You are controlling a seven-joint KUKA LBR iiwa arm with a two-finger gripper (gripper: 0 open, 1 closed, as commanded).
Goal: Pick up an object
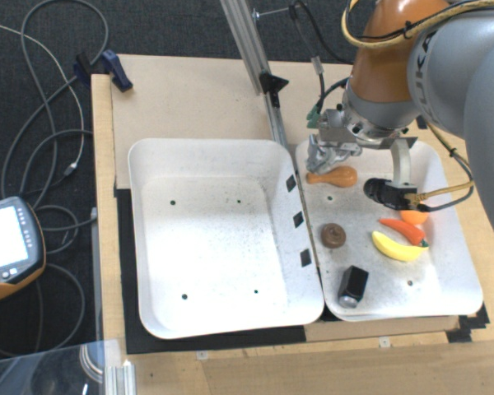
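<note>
Two fingers of the gripper [325,161] straddle the toy drumstick [333,176] at the right bin's [445,290] far-left edge, apparently unclosed; its rounded shape could squirt sideways against the wall

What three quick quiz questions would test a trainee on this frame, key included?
1. True or false: the gripper is above the left bin.
2. What lies nearest the gripper: A banana, B drumstick, C black block?
3. Which bin holds the brown disc?

Key: 1 false, it is over the right bin; 2 B; 3 right.
</note>
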